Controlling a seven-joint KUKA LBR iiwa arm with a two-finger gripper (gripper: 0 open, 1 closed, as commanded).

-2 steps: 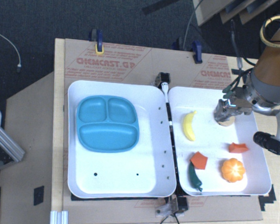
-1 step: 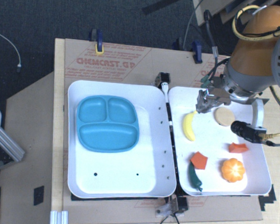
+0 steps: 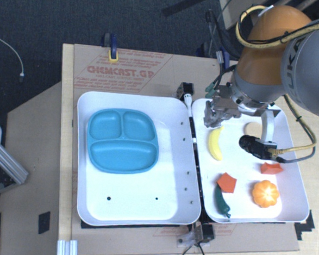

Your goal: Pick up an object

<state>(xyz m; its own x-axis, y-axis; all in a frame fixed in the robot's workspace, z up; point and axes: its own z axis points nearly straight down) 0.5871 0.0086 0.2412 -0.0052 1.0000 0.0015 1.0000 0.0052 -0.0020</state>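
Claw above banana, right bin

Tabletop (image 3: 65, 145) is brown board w/ two white bins side by side. Left bin (image 3: 135, 204) carries a blue divided plate (image 3: 123, 140), three compartments, lying flat in the bin's upper-left part. Right bin (image 3: 293, 207) carries the small stuff. Yellow banana (image 3: 216, 144) lies near the bin's left wall, long axis roughly up-down. Below it, an orange-red block (image 3: 227, 183), and just beneath that a dark green pepper-like piece (image 3: 222, 203), touching or nearly touching the block. Further right: an orange fruit (image 3: 265, 194) near the bin's lower right, a small red piece (image 3: 271, 168) just above it. Claw (image 3: 215, 118) hangs over the banana's top end; can't tell if fingers are wide or narrow, and nothing seen between them. Grey arm w/ orange band (image 3: 271, 42) comes in from upper right, w/ a black cylindrical part (image 3: 254, 146) on it over the bin.
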